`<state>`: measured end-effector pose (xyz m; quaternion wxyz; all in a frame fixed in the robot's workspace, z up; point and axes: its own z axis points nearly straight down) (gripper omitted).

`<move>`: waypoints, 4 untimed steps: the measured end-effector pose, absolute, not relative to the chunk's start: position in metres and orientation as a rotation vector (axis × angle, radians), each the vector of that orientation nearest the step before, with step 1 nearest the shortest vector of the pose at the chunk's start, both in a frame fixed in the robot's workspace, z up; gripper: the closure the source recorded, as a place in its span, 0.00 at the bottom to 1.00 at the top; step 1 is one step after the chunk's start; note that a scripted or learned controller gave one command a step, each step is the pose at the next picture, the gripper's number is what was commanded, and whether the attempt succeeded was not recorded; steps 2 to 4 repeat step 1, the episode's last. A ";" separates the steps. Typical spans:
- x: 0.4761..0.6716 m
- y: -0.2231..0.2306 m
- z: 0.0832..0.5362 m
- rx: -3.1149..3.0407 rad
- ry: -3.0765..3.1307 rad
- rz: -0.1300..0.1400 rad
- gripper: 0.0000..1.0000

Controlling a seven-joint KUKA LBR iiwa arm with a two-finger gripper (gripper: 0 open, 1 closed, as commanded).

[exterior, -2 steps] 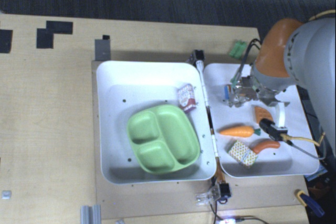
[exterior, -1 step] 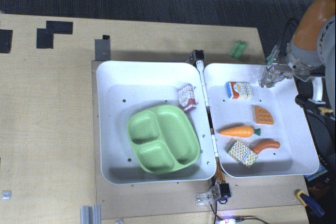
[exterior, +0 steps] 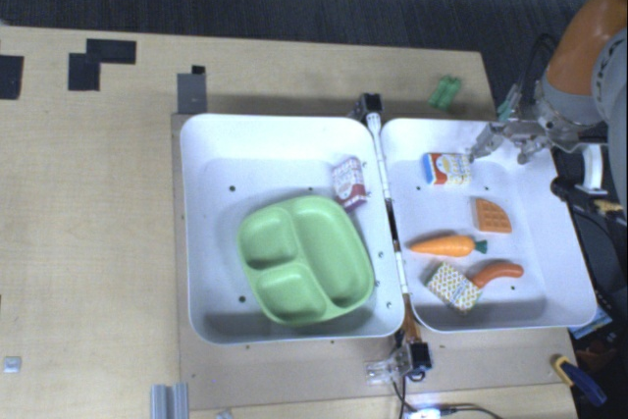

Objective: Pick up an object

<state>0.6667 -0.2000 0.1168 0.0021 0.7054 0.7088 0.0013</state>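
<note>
The right bin (exterior: 549, 240) holds a small white carton with blue and red print (exterior: 446, 169), an orange waffle-like piece (exterior: 492, 216), a carrot (exterior: 447, 246), a sausage (exterior: 496, 274) and a yellow patterned block (exterior: 450, 288). My gripper (exterior: 508, 144) hangs over the bin's far right part, to the right of the carton. Its fingers are spread apart with nothing between them. The left bin (exterior: 211, 211) holds a green divided plate (exterior: 305, 258) and a small red and white packet (exterior: 348, 181).
A green object (exterior: 444, 92) lies on the bench beyond the right bin. Black clamps (exterior: 370, 103) sit at the seam between the bins. The arm's orange band (exterior: 584, 44) is at the right edge. Cables run along the right side.
</note>
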 end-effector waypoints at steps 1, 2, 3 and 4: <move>0.642 -0.148 0.091 2.207 2.217 0.013 0.00; 0.642 -0.148 0.091 2.207 2.217 0.013 0.00; 0.642 -0.148 0.091 2.207 2.217 0.013 0.00; 0.642 -0.148 0.091 2.207 2.217 0.013 0.00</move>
